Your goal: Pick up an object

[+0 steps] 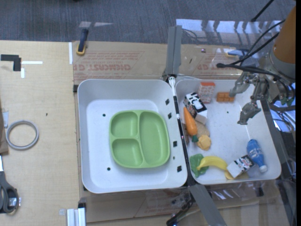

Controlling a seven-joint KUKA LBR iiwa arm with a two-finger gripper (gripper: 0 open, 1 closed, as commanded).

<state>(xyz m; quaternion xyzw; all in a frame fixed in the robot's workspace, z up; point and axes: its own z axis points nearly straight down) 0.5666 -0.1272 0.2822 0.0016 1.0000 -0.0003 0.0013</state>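
A green divided plate (140, 139) with three compartments is lying flat in the middle of the left white bin (89, 126). A grey tape ring (21, 134) is lying on the wooden benchtop (37, 93), well apart from that bin on its left. A yellow-handled tool (83, 40) is resting at the far edge of the cardboard sheet (122, 62) behind the bins. A black bracket (12, 60) is sitting near the bench's far-left edge. Dark cables (268, 6) are crossing the upper right corner.

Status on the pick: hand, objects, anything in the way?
Hand open, holding nothing, up over right bin. Carrot, banana, blue bottle lying loose in that bin. Green tray in left bin. Nothing in the way.
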